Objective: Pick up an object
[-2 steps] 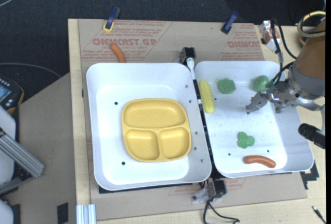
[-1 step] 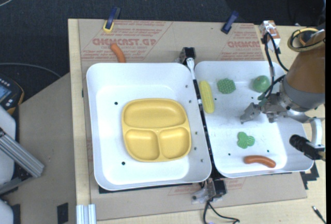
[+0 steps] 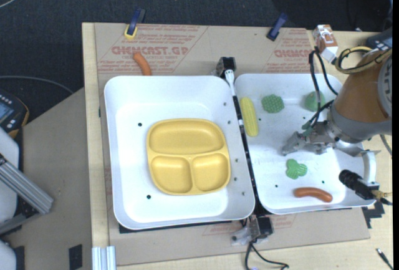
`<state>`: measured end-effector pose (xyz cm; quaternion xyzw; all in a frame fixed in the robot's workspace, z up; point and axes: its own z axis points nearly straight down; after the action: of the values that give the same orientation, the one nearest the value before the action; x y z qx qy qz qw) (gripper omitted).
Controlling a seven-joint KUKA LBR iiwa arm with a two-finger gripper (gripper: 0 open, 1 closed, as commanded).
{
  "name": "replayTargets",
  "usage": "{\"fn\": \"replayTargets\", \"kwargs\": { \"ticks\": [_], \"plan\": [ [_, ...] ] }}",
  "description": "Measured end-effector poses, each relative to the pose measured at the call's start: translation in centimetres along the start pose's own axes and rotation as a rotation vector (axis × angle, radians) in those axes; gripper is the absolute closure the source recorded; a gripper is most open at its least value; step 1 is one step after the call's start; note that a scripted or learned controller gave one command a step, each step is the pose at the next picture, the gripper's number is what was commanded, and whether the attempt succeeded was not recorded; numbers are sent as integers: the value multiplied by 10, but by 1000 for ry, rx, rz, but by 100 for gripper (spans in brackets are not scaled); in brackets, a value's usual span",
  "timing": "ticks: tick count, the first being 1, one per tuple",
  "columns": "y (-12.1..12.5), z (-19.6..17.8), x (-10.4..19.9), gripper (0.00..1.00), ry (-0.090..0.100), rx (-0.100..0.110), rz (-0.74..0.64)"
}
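While the arm (image 3: 361, 97) is reaching in over the right bin (image 3: 274, 197), its hand (image 3: 292, 147) is hanging low with fingers spread wide, gripping nothing. A green piece (image 3: 295, 169) is lying just below the hand, and a sausage (image 3: 313, 194) is lying further below. Corn (image 3: 249, 116) is sitting to its left and above. A yellow tray (image 3: 187, 155) is resting in the left bin (image 3: 124, 138), well left of the hand.

Grey arm with orange band reaching in from the right, hand (image 3: 298, 144) low, pointing left
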<state>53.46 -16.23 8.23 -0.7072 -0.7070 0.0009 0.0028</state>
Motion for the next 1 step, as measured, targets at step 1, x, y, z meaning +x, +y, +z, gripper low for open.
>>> {"fn": "replayTargets", "kwargs": {
  "ticks": [1],
  "plan": [
    [1, -13, -1, 100, -2, -6, 2]
  ]
}}
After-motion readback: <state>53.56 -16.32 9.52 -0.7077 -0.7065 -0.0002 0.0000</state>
